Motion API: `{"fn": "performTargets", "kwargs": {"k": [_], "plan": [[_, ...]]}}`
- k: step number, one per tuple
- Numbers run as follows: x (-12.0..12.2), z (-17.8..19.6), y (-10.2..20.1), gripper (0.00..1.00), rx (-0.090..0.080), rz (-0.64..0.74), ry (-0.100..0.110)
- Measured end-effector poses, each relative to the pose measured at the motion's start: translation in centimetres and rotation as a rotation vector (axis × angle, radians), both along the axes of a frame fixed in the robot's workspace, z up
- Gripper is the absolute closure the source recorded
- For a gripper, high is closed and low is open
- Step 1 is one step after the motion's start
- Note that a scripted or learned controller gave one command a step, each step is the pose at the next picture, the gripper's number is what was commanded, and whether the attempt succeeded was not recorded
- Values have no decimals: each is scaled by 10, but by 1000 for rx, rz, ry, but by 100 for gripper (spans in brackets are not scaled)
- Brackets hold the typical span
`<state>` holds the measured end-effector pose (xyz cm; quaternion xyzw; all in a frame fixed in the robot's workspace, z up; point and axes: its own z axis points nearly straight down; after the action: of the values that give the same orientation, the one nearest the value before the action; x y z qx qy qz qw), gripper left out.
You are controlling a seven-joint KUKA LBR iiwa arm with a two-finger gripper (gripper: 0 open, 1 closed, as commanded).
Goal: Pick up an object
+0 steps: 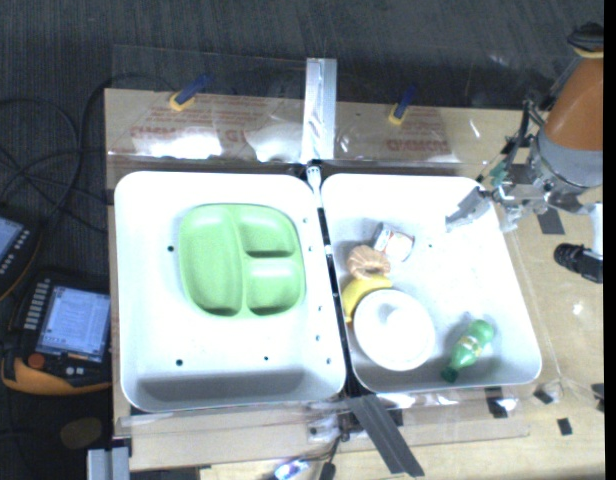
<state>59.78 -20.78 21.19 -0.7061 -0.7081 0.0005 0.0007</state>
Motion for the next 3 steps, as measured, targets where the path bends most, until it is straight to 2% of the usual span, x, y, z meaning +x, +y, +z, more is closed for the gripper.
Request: {"fn": "performTargets", "kwargs": {"k": [1,2,3], "plan": [[58,-83,100,0,-1,64,1],[32,-122,96,0,-4,175,-11],[35,-111,97,100,-4,176,-17]]}}
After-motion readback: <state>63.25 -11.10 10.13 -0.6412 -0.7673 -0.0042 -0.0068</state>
